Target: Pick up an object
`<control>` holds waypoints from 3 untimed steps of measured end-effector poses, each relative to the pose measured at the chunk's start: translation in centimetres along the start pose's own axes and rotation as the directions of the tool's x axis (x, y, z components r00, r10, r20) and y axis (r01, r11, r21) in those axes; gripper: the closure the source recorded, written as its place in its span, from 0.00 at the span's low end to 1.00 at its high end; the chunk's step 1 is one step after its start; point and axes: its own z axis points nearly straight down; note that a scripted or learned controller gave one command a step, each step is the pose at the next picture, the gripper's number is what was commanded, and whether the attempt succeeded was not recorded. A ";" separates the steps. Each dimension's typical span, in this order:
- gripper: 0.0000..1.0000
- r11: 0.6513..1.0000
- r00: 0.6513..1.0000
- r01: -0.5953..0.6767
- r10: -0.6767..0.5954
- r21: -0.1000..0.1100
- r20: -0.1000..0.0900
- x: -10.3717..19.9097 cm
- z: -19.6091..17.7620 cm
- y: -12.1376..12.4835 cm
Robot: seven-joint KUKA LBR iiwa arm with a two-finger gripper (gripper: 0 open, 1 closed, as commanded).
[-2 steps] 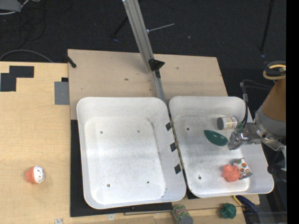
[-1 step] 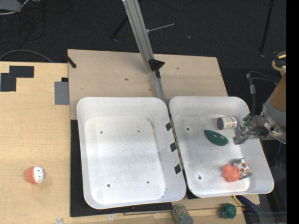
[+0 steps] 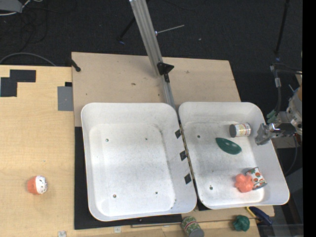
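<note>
The right bin (image 3: 217,113) holds a small pale jar (image 3: 240,130) lying on its side near the far right, a dark green oval piece (image 3: 228,145) in the middle, and an orange lump (image 3: 243,182) touching a small red and white carton (image 3: 256,177) at the near right. My gripper (image 3: 265,133) hangs at the right rim of this bin, just right of the jar and apart from it. Nothing shows between its fingers.
The left bin (image 3: 129,163) stands beside the right one. An orange and white ball (image 3: 37,185) lies on the wooden bench at left. A can (image 3: 190,225) and a green lump (image 3: 241,223) sit by the front edge. A metal rail (image 3: 149,37) slants at the back.
</note>
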 end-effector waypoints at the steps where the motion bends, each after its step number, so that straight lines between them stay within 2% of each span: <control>1: 1.00 1.000 1.000 0.002 -0.002 0.008 -0.004 4.8 0.8 0.1; 3: 1.00 1.000 1.000 0.004 -0.004 0.007 -0.004 16.0 0.1 1.3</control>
